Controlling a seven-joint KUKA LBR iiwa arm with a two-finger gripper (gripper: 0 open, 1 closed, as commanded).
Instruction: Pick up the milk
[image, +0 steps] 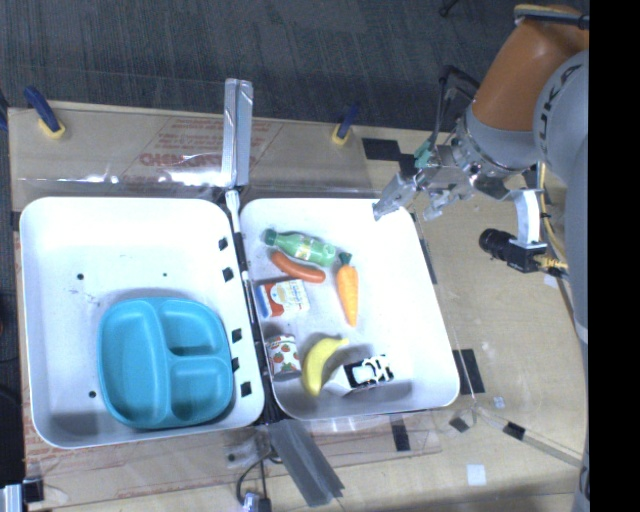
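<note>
Here, your claw (408, 203) hung over the far right corner of the right bin (425, 300), at the end of the arm (520, 90) reaching in from the right. As far as the slanted view let you judge, its two prongs were spread, with nothing between them. It sat above the rim and touched none of the goods, which suggests a waiting pose more than a grab.

Nearest to it lay a green bottle (300, 244), with a sausage (297, 267) just on its near side and a carrot (347, 290) to the right of that. A red-and-white carton (287, 296) and a small printed box (283, 355) stood along the bin's left wall.

The milk (367, 372), which I took to be the black-and-white patterned carton, lay at the near end of the same bin, well apart from the claw. It lay on its side, touching or almost touching the banana (320, 362) on its left. You would probably have had to come in from its free right side, so the banana did not get caught.

The left bin (40, 300) held a blue tray (165, 360).
</note>
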